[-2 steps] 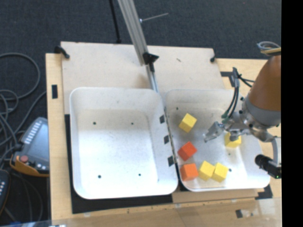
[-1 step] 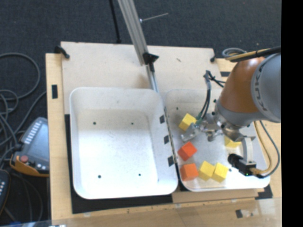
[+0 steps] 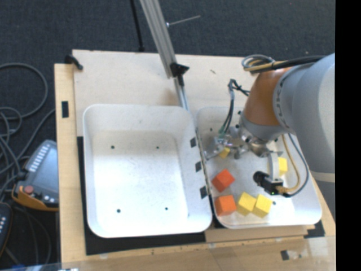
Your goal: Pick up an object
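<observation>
Front edge of the bench (image 3: 169, 252): pale wood, bearing two shallow white bins side by side on a dark mat.

Right bin (image 3: 304, 210), front portion: three blocks in a loose row near the front wall. An orange block (image 3: 226, 204) sits at the left, a yellow block (image 3: 246, 202) just beside it, and a second yellow block (image 3: 263, 205) touching or nearly touching the first. A second orange block (image 3: 223, 180), tilted on a corner, lies just behind the row, apart from it. Further right, near the bin's right side, another yellow piece (image 3: 282, 165) shows beside a cable; its shape is partly hidden. A black fitting (image 3: 265, 181) with a small green light hangs over the bin between that piece and the front row.

Gripper (image 3: 221, 149): low over the back-left part of the right bin, close to the wall shared with the left bin. A small yellow object (image 3: 224, 152) shows at the fingertips, but the metal parts blur together there; whether the fingers are spread, closed, or clamped on it, I cannot tell.

Arm (image 3: 293, 106): enters from the right, orange band (image 3: 262, 97) above the wrist, cables looping past it.

Left bin (image 3: 90, 129): white floor with a few dark specks.

Behind the bins: an aluminium post (image 3: 161, 35) rises at a slant from the bench. A handheld pendant (image 3: 39, 174) and cables lie on the floor to the left.
</observation>
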